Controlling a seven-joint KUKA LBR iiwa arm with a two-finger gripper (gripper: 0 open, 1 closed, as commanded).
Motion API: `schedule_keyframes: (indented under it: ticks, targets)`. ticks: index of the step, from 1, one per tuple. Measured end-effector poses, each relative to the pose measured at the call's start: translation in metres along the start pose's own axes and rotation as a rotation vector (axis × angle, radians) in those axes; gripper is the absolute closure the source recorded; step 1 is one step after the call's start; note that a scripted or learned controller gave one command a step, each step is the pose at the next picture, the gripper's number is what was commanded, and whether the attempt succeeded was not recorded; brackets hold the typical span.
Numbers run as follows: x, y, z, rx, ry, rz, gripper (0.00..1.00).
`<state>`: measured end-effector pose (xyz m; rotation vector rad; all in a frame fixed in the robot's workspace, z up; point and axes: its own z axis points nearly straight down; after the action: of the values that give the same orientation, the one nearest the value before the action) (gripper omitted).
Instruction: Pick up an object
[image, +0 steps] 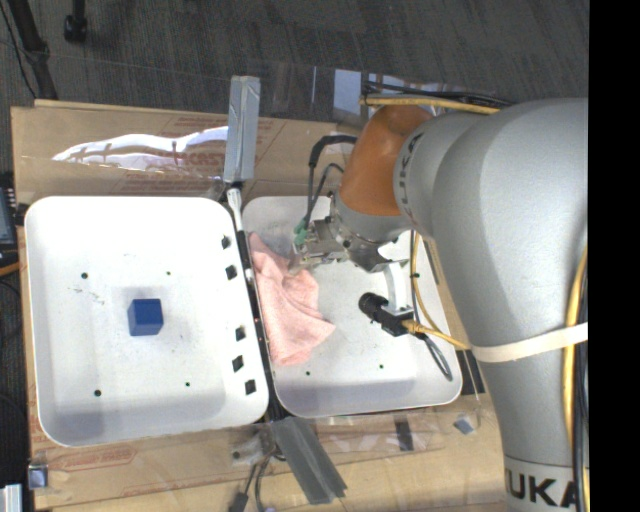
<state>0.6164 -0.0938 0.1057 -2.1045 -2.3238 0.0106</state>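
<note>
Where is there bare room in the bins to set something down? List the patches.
Left bin: bare floor all round the blue cube. Right bin: a bare patch between the pink cloth and the lower rim. Crowded: the right bin's upper half, where the pincer and arm hang over the cloth.

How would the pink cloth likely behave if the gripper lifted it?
The pink cloth lies crumpled in soft folds, so it is probably floppy and would drape from a single pinch. It looks thin, so likely light. Spread on the bin floor, it seems unlikely to roll or tip.
</note>
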Motion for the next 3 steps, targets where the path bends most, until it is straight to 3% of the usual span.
schedule_keyframes:
  ticks: [1, 2, 3]
  targets:
    - [0.0, 0.0, 0.0, 0.0, -0.001, 0.0, 0.0]
    - [0.0002, -0.0003, -0.0093, 0.003, -0.001, -0.004, 1.0]
    - [0.0003, -0.0002, -0.0093, 0.003, -0.001, -0.004, 0.0]
